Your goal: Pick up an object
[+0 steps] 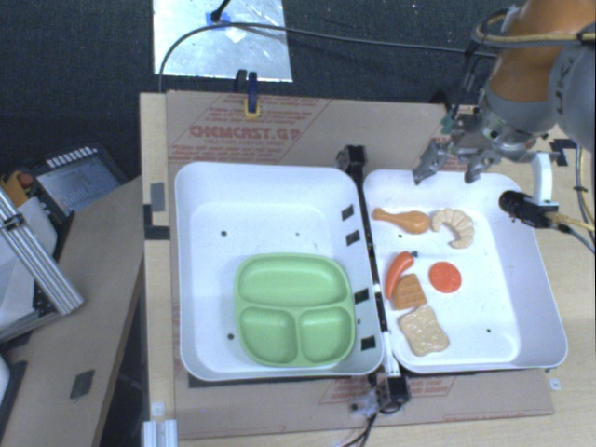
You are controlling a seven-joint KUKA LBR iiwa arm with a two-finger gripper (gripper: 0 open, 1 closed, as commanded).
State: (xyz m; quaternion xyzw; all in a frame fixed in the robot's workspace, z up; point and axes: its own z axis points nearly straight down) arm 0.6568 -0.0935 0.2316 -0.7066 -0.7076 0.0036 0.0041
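The gripper (450, 167) hangs with its fingers spread apart, gripping nothing, over the right bin's (535, 268) far rim. Just below it lie a glossy drumstick (404, 219) and ridged shrimp (455, 225); farther off, a red disc (445, 277), carrot (399, 268) and toast (424, 330).

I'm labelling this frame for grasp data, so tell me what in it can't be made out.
- Tool: small and dark in the camera view, so its opening is unreadable.
- Arm: cut off by the top and right edges.
- Brown piece: partly covered by the red pepper; too small to identify.
- Green tray: hides the left bin floor beneath it.
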